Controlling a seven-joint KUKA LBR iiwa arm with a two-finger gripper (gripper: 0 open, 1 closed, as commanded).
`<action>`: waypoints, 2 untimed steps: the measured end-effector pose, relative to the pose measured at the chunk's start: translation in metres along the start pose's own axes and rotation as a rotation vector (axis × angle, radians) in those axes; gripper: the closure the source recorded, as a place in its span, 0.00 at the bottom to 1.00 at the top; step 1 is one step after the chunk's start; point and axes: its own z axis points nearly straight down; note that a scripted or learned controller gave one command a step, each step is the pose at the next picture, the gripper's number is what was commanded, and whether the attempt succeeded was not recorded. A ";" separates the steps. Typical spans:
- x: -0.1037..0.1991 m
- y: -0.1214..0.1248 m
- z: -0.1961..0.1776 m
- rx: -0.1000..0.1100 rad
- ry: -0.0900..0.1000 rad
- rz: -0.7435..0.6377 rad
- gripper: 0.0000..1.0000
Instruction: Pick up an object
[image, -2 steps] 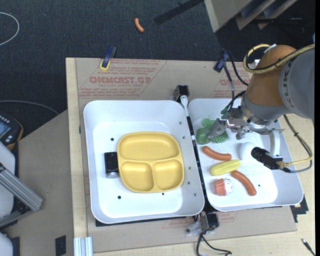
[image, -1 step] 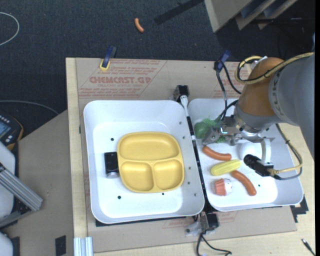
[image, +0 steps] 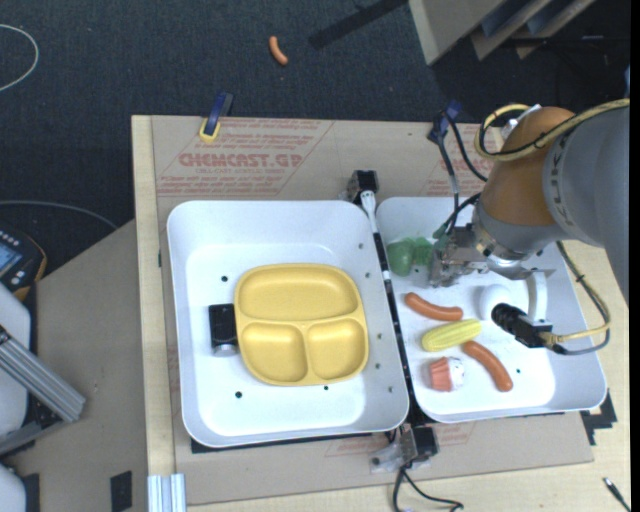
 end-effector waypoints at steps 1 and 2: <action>-0.003 -0.002 -0.064 -0.007 -0.002 -0.001 1.00; -0.008 0.002 -0.125 -0.006 -0.002 -0.002 1.00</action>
